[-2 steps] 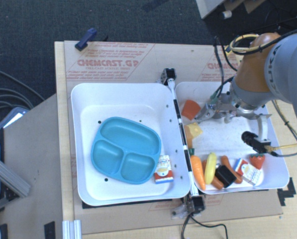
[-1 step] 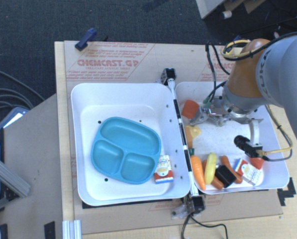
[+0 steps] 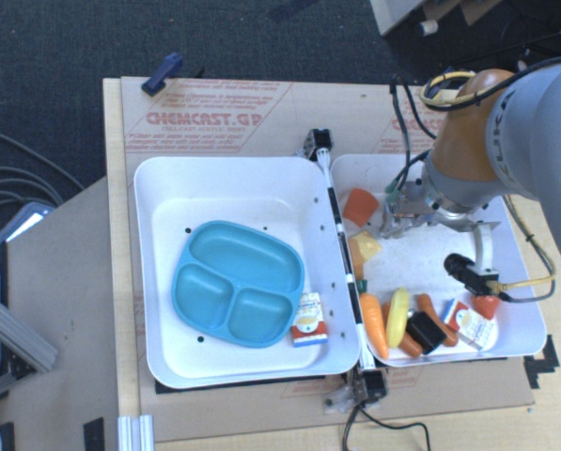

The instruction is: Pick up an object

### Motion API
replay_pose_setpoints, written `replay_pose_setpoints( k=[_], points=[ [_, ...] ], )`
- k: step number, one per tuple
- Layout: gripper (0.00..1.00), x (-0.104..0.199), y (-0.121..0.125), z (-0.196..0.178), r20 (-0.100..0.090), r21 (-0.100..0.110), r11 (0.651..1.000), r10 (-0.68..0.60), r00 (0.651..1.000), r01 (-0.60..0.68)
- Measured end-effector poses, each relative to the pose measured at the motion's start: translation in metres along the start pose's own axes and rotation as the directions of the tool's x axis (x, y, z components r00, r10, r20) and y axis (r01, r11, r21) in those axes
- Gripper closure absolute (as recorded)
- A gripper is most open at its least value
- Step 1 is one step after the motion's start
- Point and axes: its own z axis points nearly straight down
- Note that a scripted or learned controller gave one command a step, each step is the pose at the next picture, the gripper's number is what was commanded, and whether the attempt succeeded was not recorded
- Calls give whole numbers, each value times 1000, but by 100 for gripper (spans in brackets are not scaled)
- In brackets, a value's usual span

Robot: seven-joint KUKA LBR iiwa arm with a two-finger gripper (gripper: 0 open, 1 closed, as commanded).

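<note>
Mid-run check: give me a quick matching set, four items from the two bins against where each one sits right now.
Things:
1. blue divided plate
2. small carton
3. orange block
4. carrot

Places:
A. right bin, far part, close to the divider
B. left bin, middle
C. right bin, near edge by the divider
D. left bin, near right corner, beside the plate

Pairs: 1-B, 2-D, 3-A, 4-C

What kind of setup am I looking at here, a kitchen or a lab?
Most likely a robotics lab bench, not a kitchen: two white bins on a board over carpet, toy food such as a carrot, loose cables, and the arm's gripper reaching in.
</note>
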Motion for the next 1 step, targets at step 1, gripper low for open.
replay_pose_setpoints(
  k=[1],
  points=[
    [0, 0, 0, 0, 0, 0, 1000, 0, 1000, 0]
  ],
)
